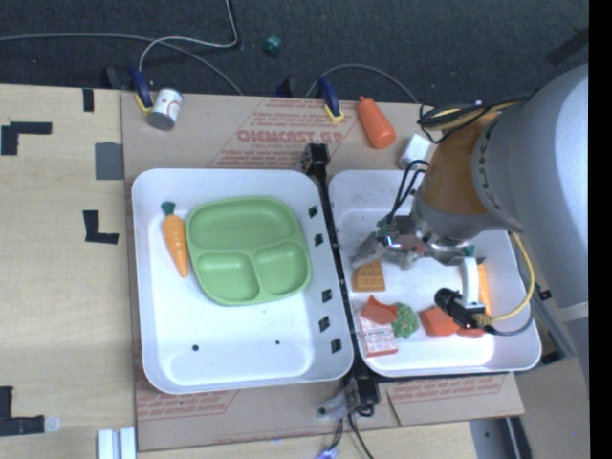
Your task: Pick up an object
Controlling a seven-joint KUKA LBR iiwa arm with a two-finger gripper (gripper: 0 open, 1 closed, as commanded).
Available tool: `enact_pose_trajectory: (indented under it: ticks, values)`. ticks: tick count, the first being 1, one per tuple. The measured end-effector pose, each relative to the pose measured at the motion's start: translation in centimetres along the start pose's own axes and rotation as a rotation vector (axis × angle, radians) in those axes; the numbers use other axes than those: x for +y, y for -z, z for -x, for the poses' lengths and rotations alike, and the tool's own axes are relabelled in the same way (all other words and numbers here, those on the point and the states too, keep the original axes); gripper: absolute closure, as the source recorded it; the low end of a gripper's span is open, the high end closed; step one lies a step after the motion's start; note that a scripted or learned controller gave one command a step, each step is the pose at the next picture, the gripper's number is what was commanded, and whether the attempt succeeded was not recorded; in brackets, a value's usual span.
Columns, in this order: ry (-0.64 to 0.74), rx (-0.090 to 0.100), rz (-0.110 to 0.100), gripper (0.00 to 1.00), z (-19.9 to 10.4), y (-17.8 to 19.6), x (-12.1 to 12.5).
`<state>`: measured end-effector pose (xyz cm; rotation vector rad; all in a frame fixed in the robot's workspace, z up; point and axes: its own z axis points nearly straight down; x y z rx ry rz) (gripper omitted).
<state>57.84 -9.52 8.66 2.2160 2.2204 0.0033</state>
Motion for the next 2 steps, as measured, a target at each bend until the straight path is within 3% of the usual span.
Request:
enact_pose_trajectory:
  ticks: [1, 2]
  values:
    - [-0.001, 0.002, -0.003, 0.00, 0.1, 0.0, 0.5]
    - [0.000, 0.000, 0.002, 0.00, 0.3, 0.0, -0.8]
